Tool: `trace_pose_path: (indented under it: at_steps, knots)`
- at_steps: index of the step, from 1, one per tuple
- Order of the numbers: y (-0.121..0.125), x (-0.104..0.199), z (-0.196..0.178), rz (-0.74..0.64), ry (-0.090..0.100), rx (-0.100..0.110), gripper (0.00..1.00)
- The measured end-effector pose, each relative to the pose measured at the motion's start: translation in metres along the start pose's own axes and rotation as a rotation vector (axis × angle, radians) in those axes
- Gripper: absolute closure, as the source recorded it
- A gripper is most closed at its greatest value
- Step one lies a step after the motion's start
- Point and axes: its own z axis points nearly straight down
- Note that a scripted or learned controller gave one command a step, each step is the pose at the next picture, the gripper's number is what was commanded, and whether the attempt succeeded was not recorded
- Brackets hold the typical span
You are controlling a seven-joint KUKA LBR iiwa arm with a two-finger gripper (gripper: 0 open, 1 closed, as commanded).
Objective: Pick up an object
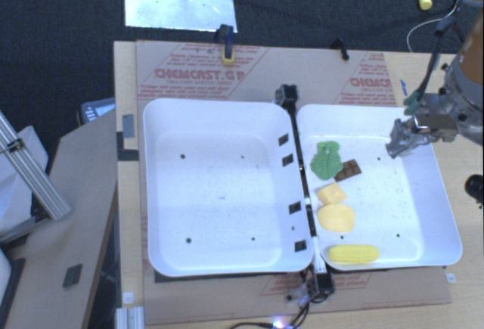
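The pincer (398, 144) hovers at the right bin's (435, 199) upper right, fingers unclear, nothing seen held; next, reach left toward the green toy (326, 160).

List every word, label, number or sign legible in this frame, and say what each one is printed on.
"CHEMCAST GP" in red, on the brown sheet under the bins, behind the left bin.
The same red print repeats on that sheet behind the right bin, partly cut off and too blurred to read in full.
Fainter red print on the sheet's front edge is too small to read.
No text is readable on the toy food or on the gripper.
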Motion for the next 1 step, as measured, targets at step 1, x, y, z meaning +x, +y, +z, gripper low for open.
trace_pose_path:
  at_steps: [1]
  knots:
    - [0.0048,0.0241,-0.1534,-0.006,-0.001,-0.029,1.00]
